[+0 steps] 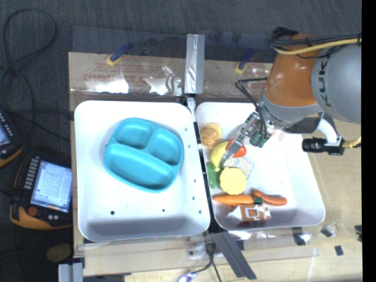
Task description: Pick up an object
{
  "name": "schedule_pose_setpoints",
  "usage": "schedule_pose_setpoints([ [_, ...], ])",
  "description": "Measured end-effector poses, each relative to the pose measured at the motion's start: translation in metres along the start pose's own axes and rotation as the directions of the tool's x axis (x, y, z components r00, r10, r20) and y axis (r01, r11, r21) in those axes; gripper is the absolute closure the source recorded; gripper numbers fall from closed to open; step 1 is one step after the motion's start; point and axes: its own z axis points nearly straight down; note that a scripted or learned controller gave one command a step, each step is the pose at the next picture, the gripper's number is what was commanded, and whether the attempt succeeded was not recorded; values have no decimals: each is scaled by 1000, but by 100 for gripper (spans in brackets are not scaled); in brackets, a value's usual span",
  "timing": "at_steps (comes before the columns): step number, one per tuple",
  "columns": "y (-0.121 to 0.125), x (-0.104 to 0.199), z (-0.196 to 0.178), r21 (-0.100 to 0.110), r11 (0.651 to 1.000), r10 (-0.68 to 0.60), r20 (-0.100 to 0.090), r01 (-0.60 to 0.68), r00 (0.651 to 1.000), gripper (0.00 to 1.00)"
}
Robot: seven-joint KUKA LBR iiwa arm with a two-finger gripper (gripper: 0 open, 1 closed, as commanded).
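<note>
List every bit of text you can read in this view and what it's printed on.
"KU": dark letters on the grey arm housing, cut off at the frame edge.
Handheld screen left of the bins: lines of text, too small to read.
Small carton in the right bin: print too blurred to read.

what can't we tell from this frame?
- Claw state: too small and blurred against the toy food in the camera view.
- Whether it touches the yellow fruit: claw overlaps it.
- Small carton label: too small to read.
- Arm base: cut off by right edge.
</note>
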Motion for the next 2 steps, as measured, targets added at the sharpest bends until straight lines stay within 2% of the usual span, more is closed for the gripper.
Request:
schedule_pose_setpoints([
  [1,58,28,0,2,949,315,1,-315,949,100],
  [2,100,59,0,4,766,643,3,-643,766,100],
])
